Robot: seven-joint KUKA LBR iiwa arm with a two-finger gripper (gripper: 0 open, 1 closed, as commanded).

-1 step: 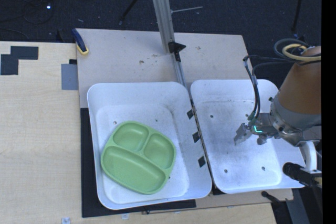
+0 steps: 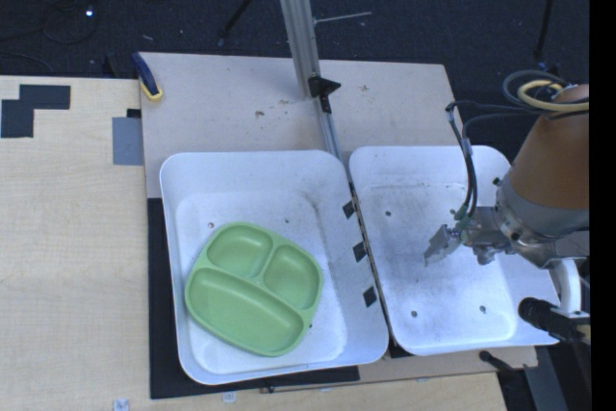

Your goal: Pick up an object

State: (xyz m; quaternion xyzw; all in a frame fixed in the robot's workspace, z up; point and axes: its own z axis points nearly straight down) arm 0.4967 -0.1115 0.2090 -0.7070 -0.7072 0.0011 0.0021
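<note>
A light green divided plate (image 2: 254, 289) lies flat in the left bin (image 2: 183, 178), toward its front. The grey arm with the orange band comes in from the right over the right bin (image 2: 414, 170). Its gripper (image 2: 440, 244) hangs low over the middle of the right bin, pointing left. Nothing shows between its fingers. The gripper is well apart from the plate, with the divider between the bins lying between them.
An upright aluminium post (image 2: 300, 24) rises behind the bins on the grey board. A blue and yellow tool (image 2: 147, 78) lies at the board's back left corner. Black clips (image 2: 358, 250) line the divider between the bins. Cables hang along the arm.
</note>
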